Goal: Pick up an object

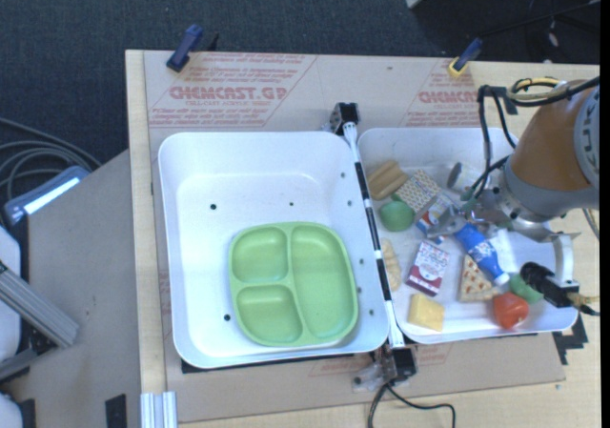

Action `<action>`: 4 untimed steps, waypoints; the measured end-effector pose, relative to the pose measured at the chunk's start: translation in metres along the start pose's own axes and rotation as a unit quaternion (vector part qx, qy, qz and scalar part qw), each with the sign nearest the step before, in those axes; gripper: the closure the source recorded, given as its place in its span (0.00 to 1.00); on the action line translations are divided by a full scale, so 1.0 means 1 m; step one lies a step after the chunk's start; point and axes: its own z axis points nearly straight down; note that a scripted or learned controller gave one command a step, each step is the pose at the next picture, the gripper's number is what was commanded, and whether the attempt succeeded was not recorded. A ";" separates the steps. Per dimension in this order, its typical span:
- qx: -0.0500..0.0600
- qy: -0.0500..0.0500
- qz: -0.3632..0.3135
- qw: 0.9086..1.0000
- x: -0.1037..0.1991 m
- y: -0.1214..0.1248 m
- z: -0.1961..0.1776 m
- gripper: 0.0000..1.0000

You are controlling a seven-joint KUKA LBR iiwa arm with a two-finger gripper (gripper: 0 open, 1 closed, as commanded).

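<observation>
The right bin (410,142) holds several small things. Among them are a tan block (385,178), a checked cracker (417,191), a green ball (396,215), a red and white packet (429,267), a yellow block (426,313), a waffle wedge (474,278), a blue and white tube (482,254) and a red fruit (510,310). My gripper (452,216) reaches in from the right and sits low over the bin's middle, just right of the green ball and above the tube's upper end. Nothing is visibly lifted.
A green divided plate (291,283) lies in the left bin (191,169), toward its front. The ridge between the bins (367,216) runs just left of the green ball. The arm's orange band (553,145) hangs over the right bin's far right side.
</observation>
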 end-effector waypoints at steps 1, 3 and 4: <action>-0.002 0.000 0.000 1.000 0.001 0.002 -0.011 1.00; 0.003 0.000 0.000 1.000 0.034 -0.030 0.003 0.00; 0.002 0.000 0.000 1.000 -0.002 0.020 0.003 0.00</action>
